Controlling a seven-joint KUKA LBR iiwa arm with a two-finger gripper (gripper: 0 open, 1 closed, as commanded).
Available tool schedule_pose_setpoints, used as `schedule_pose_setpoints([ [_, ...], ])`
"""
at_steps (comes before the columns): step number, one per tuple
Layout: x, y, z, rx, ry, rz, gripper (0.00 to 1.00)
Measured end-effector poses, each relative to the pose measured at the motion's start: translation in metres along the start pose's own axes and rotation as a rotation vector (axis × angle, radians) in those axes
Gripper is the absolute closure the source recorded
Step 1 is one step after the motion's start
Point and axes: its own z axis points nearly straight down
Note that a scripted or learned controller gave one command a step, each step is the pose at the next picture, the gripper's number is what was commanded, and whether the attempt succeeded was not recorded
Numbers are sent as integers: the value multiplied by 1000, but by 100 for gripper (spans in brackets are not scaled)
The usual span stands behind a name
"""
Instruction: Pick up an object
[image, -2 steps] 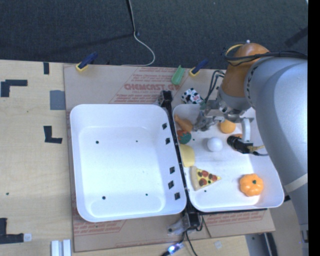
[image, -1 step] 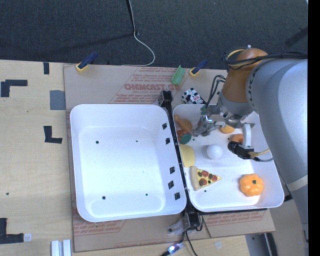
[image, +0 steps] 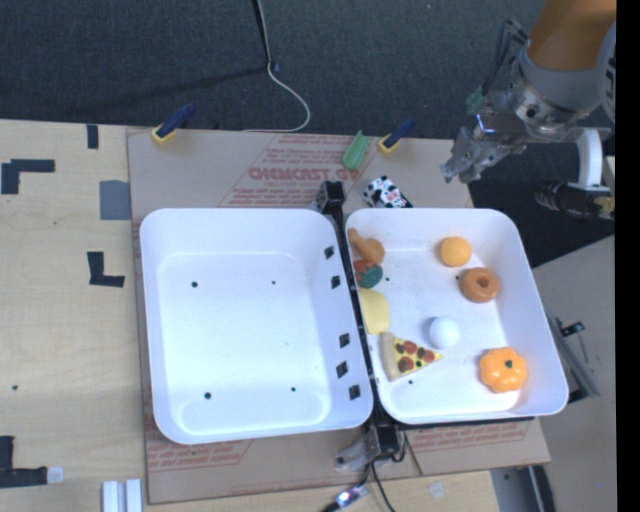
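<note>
Above the right bin's (image: 520, 240) far corner the gripper (image: 470, 160) hangs over dark floor, whether released or clenched I cannot tell, while an orange ball (image: 455, 251), donut (image: 479, 285), white ball (image: 443, 331), pumpkin (image: 502, 369) and pizza slice (image: 409, 354) lie inside.

Red "CHEMCAST" lettering, upside down, on the brown cardboard sheet (image: 262, 172) under the bins.

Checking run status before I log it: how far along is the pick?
Nothing looks picked yet. The tool hangs above the bench beyond the right bin's far rim. The doughnut, orange ball, white ball, pumpkin and pizza slice all lie in that bin. Left: descend, grasp one, lift.
</note>
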Motion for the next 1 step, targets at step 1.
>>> schedule_pose_setpoints([
  [1, 144, 2, -29, 14, 7, -12, 100],
])
